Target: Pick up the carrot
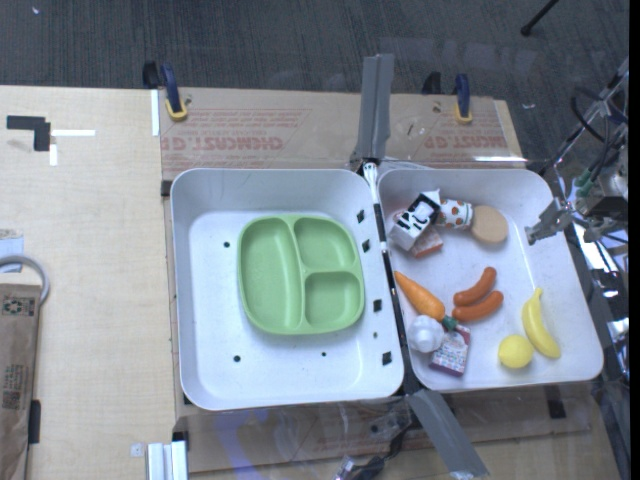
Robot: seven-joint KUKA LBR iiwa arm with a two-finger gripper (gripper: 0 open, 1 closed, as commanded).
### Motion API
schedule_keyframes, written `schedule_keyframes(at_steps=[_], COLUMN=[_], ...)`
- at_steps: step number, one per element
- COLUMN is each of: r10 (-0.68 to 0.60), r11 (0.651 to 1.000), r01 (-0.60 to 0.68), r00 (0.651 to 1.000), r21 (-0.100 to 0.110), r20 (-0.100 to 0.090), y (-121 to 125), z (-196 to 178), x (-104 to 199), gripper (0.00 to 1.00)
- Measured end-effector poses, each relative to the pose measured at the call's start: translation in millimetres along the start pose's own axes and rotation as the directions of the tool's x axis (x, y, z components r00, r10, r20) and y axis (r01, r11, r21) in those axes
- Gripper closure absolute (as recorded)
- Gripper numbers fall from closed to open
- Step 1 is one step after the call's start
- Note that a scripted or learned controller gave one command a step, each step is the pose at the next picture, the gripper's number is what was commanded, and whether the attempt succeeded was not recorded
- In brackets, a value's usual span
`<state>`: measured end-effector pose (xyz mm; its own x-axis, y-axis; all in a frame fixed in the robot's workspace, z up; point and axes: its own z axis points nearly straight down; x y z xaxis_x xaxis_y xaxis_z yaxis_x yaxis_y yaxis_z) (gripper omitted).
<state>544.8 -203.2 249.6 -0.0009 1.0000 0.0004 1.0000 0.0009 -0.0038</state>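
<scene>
The carrot (419,295) is seen at the 9 o'clock side of the right bin (560,368), beside the sausages (477,296). The end effector (548,224) is located at 3 o'clock; its state cannot be told.

My gripper (548,230) is mostly bare grey metal, thin and spindly, with dark cables and rods tangled above it.

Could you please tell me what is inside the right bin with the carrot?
With the carrot: milk carton, sausages, banana, lemon, garlic, a packet, a round bun. Anything beneath them is covered.
</scene>
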Motion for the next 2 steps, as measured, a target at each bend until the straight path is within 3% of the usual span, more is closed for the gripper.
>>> schedule_keyframes(at_steps=[1,2], r10=[0.064,0.235], r11=[0.998,0.972], r01=[-0.064,-0.235], r00=[0.998,0.972], r21=[-0.004,0.0], r20=[0.002,0.0], y=[-11.3,15.0], z=[-48.3,116.1], x=[-19.1,24.2], gripper=[0.0,0.0])
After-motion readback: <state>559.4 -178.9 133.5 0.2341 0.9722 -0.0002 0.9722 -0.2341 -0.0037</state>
